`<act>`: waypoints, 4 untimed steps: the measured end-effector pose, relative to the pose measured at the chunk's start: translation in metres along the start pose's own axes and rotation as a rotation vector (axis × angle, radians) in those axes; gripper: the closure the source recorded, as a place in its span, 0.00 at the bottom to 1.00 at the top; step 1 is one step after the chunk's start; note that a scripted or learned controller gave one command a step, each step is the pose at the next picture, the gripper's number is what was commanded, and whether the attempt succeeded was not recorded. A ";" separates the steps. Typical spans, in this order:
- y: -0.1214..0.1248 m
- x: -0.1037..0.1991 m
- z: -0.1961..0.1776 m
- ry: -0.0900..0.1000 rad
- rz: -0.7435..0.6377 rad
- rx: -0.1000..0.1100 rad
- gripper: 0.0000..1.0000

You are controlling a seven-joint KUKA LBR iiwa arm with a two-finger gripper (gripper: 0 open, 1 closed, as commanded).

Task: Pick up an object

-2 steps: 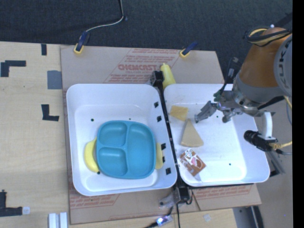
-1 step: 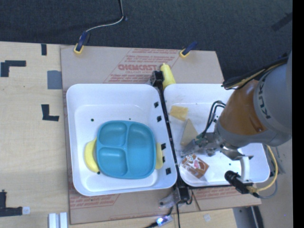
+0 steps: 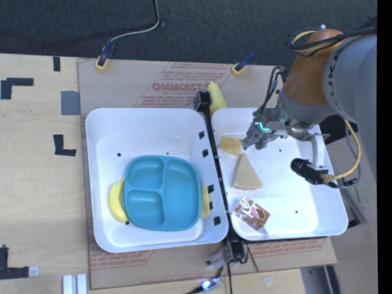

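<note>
You find the end effector (image 3: 256,137) low over the right shallow white bin (image 3: 306,216), near its upper left part. You cannot tell from this view how its grasping parts are set. Just beside it, toward the divider between the bins, lies a small tan wedge-shaped piece (image 3: 230,145). Below that piece lies a larger tan triangular wedge (image 3: 246,173), and nearer the bin's front edge a small brown-and-white packet (image 3: 252,213). The left white bin (image 3: 107,127) holds a blue compartmented plastic tray (image 3: 163,192).
</note>
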State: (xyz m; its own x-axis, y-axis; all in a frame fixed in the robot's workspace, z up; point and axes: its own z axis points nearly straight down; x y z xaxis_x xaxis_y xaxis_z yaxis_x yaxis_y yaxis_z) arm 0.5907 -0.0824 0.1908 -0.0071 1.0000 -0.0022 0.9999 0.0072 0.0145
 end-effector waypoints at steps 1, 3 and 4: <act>-0.043 -0.006 0.006 0.002 0.008 0.018 1.00; 0.032 0.185 -0.170 0.008 -0.004 -0.005 1.00; -0.002 0.297 -0.081 0.003 -0.006 0.025 1.00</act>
State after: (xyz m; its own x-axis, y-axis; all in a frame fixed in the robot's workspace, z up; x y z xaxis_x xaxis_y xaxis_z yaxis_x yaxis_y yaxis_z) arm 0.5856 0.2142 0.2715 -0.0131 0.9999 0.0012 0.9999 0.0131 -0.0108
